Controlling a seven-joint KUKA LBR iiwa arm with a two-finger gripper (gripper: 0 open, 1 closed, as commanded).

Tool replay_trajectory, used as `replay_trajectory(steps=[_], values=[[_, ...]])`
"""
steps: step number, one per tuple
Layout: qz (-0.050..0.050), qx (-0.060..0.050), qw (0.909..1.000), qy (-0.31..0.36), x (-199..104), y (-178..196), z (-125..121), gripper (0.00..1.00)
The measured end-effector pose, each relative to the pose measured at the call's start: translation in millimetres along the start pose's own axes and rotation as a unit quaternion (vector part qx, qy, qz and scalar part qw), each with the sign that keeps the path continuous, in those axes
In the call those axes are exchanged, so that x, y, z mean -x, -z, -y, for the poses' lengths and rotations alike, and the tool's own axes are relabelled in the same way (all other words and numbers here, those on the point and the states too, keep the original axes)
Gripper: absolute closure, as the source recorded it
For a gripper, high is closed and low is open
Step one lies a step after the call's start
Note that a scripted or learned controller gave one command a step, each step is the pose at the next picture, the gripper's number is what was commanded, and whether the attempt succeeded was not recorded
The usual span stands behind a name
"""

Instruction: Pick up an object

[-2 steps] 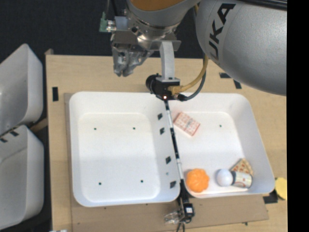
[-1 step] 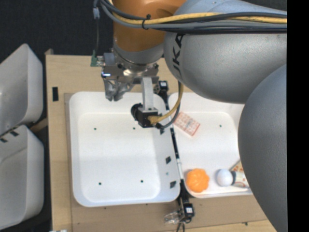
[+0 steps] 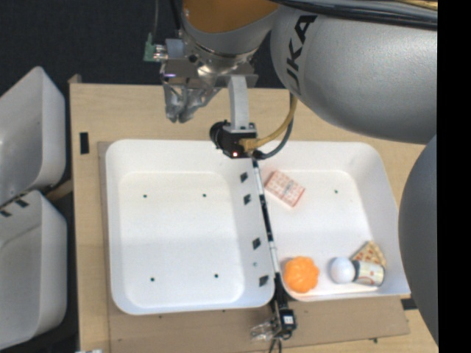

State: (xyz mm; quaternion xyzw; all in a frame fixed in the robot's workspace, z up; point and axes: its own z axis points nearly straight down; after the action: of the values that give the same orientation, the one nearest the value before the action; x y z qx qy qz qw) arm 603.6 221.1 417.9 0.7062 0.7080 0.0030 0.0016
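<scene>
My gripper (image 3: pixel 182 103) hangs high over the bench just behind the back rim of the left bin (image 3: pixel 110 219). Nothing shows in it. The right bin (image 3: pixel 385 179) holds the objects. A pink checked packet (image 3: pixel 284 188) lies flat near its back left. An orange ball (image 3: pixel 301 273) sits in the front left corner. Beside it rest a white ball (image 3: pixel 341 270) and a small patterned cup (image 3: pixel 369 273) on its side. A patterned triangular piece (image 3: pixel 370 254) leans just behind the cup.
The arm's grey body (image 3: pixel 353 57) looms over the right bin's back and right side. A black camera mount (image 3: pixel 234 140) and a cabled divider strip (image 3: pixel 257 219) run between the bins. White boxes (image 3: pixel 26 138) stand at the left.
</scene>
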Motion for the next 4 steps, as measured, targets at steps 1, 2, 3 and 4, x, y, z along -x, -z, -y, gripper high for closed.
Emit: replay_trajectory(steps=[1,2,3,4], values=[[0.001,-0.001,1.0000,-0.001,0.4,-4.2,-38.4,1.00],[0.001,-0.001,1.0000,-0.002,0.6,-26.9,-61.3,1.00],[0.002,-0.005,1.0000,-0.002,1.4,-115.3,-51.4,1.00],[0.002,-0.003,1.0000,-0.002,85.8,-27.5,-28.4,1.00]])
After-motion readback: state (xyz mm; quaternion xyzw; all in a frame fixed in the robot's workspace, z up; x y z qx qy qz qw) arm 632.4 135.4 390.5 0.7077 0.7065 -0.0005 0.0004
